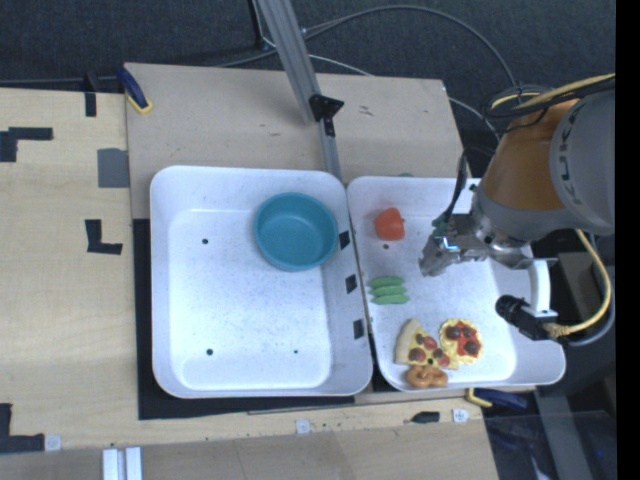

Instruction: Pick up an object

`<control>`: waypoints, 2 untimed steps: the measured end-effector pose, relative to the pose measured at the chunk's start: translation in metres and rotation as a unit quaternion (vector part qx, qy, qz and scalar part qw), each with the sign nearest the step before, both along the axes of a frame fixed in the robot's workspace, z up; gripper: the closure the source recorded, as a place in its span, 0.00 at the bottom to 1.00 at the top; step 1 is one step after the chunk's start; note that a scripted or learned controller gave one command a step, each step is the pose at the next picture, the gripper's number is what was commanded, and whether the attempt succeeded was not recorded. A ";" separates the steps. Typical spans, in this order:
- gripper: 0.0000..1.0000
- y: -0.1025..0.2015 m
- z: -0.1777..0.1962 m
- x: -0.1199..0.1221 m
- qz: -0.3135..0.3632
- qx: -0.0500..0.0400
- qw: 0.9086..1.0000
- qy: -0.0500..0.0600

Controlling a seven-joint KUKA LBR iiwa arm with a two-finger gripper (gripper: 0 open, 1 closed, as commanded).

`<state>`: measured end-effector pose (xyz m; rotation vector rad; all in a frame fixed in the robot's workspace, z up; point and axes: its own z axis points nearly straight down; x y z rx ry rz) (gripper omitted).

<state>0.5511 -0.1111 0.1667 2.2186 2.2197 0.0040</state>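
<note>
Green object [388, 290]: a small ribbed piece, perhaps a toy pea pod, lying flat near the left wall of the right bin [500, 373]; its long axis runs left to right across the view, roughly level, and neither end is clearly a tip
Red object [389, 224]: small and blocky, above the green one in the same bin; its shape is too soft to give a direction
Pizza pieces [440, 350]: two or three toy slices with red dots near the bin's lower edge, touching or overlapping; where one ends and the next begins is hard to make out
Blue bowl [295, 230]: upright, mouth up, in the upper right corner of the left bin [200, 298]
End effector [436, 260]: low over the middle of the right bin, to the right of the green and red objects and apart from both; nothing visible between its tips, and whether they are spread or closed cannot be told, as they blur into one dark metallic clump
Arm [545, 173]: orange band and grey body cover the bin's upper right corner and are cut off at the right
Bench [230, 108]: a slanted metal pole crosses it toward the gap between the bins
</note>
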 end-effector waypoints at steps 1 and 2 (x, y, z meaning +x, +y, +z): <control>1.00 0.005 0.046 0.005 0.000 0.000 1.000 0.001; 1.00 0.005 0.093 0.005 0.000 0.000 1.000 0.000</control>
